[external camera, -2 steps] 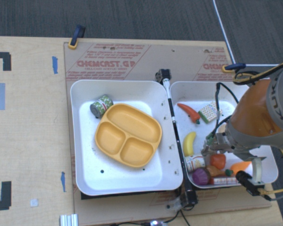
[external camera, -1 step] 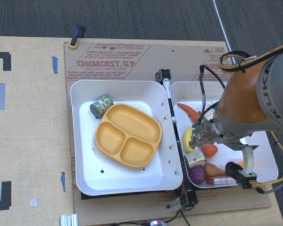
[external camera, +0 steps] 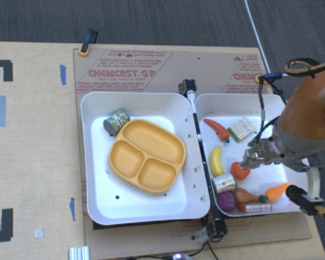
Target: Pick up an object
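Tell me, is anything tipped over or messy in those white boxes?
Yes, a bit. The green can lies on its side beside the yellow tray in the left bin. In the right bin, the toy food is jumbled near the front.

The arm [external camera: 306, 121] reaches in from the right side of the camera view, seen from above at a slant. Its broad orange band sits uppermost, with the grey wrist section just beneath it, pointing down and toward the left. Black and yellow cables loop over the top of the orange band and run down along the wrist. At the low end of the wrist hangs the pincer [external camera: 248, 160], a small metal assembly aimed downward, its tips at the left end of the wrist housing. The tips are small and partly blurred against what lies below, so their spacing cannot be made out.
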Robot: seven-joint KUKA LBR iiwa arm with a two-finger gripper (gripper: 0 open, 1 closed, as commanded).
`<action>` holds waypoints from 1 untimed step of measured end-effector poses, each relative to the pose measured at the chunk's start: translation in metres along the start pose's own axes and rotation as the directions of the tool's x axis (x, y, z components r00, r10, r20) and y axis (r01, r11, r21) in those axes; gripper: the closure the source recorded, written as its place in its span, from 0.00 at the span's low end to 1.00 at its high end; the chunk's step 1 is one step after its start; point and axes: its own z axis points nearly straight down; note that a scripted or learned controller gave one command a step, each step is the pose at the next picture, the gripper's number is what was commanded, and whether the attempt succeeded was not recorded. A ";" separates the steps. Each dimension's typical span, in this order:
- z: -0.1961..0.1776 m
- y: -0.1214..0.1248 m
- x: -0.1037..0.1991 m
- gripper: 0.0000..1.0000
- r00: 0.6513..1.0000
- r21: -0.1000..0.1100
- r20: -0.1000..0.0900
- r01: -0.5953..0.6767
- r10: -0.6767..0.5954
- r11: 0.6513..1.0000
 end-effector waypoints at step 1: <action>0.000 0.000 0.000 0.00 1.000 0.000 0.000 0.000 0.000 1.000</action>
